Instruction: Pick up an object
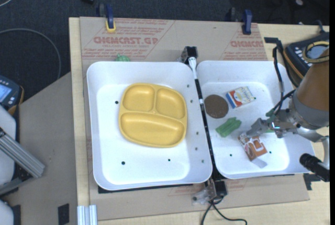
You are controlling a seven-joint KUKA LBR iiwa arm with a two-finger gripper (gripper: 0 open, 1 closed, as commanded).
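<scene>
Four small objects in right bin [272, 169]: brown disc [215, 106], green piece [229, 127], blue-orange packet [240, 97], brown-white wrapper [254, 147]. Nothing lifted yet. Gripper [260, 130] low, just above wrapper; grip state impossible to tell. Grasp and lift remaining. Yellow divided plate [153, 114] in left bin [102, 130].

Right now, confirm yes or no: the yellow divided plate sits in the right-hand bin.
No, the yellow divided plate lies in the left bin, alone on its white floor.

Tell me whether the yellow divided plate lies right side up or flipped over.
Right side up: the yellow plate in the left bin shows its three hollow compartments facing upward.
</scene>
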